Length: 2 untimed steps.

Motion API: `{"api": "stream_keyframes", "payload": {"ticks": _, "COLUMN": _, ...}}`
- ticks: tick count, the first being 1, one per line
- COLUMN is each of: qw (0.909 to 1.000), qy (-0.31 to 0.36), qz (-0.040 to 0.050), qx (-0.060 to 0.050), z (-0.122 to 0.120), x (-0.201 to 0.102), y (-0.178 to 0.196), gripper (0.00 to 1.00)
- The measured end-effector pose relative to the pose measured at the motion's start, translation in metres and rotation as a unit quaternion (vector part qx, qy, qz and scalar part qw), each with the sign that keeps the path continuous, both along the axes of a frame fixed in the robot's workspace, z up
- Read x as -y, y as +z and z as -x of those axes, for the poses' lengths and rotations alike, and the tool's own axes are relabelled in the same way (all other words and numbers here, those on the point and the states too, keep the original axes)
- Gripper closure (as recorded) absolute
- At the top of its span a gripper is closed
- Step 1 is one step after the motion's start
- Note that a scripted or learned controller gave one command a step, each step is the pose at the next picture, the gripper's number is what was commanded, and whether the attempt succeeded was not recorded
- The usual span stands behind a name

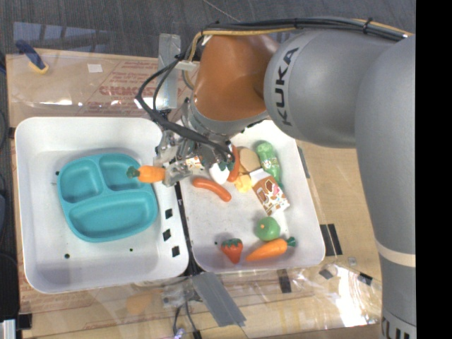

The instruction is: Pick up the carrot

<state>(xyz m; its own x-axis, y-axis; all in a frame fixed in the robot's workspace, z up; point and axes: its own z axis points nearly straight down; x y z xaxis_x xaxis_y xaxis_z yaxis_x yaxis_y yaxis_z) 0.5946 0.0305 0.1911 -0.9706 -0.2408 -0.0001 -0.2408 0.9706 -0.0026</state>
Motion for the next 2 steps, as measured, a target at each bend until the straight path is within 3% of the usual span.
{"api": "stream_keyframes", "payload": {"ticks": 1, "qw": 0.9988, "qy": 0.05, "qz": -0.0015, "qx": -0.001, "z": 0.062, "x": -0.035, "y": 0.0, "gripper": 1.0}}
{"api": "stream_keyframes", "payload": {"ticks": 2, "qw": 0.9805, "qy": 0.197, "qz": -0.0012, "qx": -0.003, "z": 0.079, "x": -0.007, "y": -0.001, "gripper": 1.0}}
